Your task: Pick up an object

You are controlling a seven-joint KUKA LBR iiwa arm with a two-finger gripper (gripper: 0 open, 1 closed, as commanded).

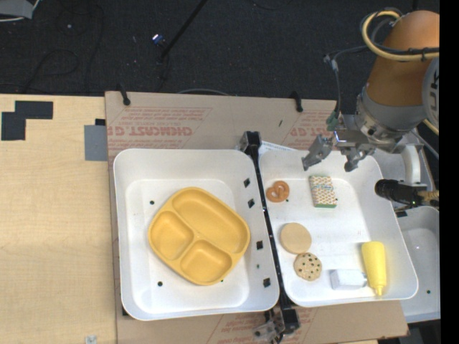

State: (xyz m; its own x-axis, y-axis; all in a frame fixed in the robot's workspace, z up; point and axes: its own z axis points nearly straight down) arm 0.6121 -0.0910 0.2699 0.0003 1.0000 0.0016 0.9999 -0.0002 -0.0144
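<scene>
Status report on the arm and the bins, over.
Gripper open, holding nothing, above right bin far edge. Sponge just below it, untouched. Pretzel, cookies, yellow bottle nearby; nothing blocking.

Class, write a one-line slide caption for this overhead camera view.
Open gripper hovers above right bin holding toy foods; yellow divided plate sits in left bin.

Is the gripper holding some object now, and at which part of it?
Nothing is held: the gripper hangs open above the right bin.
</scene>
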